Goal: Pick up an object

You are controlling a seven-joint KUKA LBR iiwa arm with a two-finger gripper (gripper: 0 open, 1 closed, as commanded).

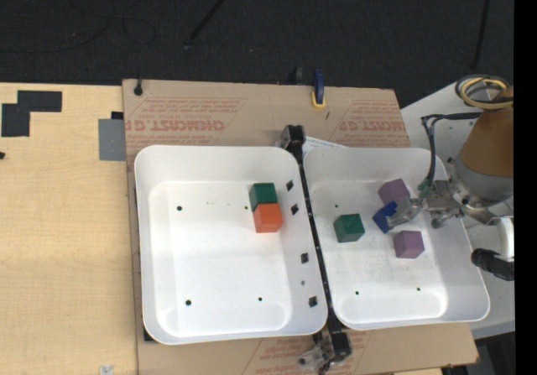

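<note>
From the camera above the tabletop I look down on two white bins side by side on a brown cardboard sheet. My arm (pixel 491 155) comes in from the right edge, orange band up top and grey wrist below, reaching over the right rim of the right bin (pixel 457 302). My jaws (pixel 413 207) sit low in that bin near its right wall, just beside a small blue block (pixel 385 217); how they stand, wide or narrow, I cannot tell, as they are too small and blurred against the wrist hardware.

In the same bin, a purple block (pixel 393 191) lies just behind the blue one, touching or nearly so. A second purple block (pixel 409 243) lies nearer the front, apart from the others. A green block (pixel 349 227) rests toward the bin's left wall.

In the left bin (pixel 159 281), a dark green block (pixel 263 194) and an orange block (pixel 268 218) sit touching, near the right wall.
</note>
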